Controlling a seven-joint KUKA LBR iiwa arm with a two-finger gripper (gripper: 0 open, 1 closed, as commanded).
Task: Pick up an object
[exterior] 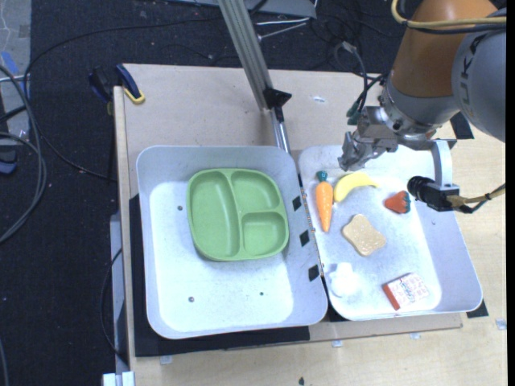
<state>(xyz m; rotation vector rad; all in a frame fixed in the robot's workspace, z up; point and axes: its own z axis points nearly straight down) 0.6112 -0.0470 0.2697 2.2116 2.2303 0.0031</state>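
Fingers [352,161] above banana [354,186], state unclear; red packet [409,289] print unreadable.

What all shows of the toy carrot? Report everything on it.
The carrot is a small toy, plastic by its look, with a smooth orange body tapering to a point and a teal-green stub for a top. It lies flat on the floor of the right bin, near that bin's left wall, top toward the far side and tip toward the near side. The banana lies close at its right, near the top; contact cannot be told. The gripper hangs beyond it, not on it.
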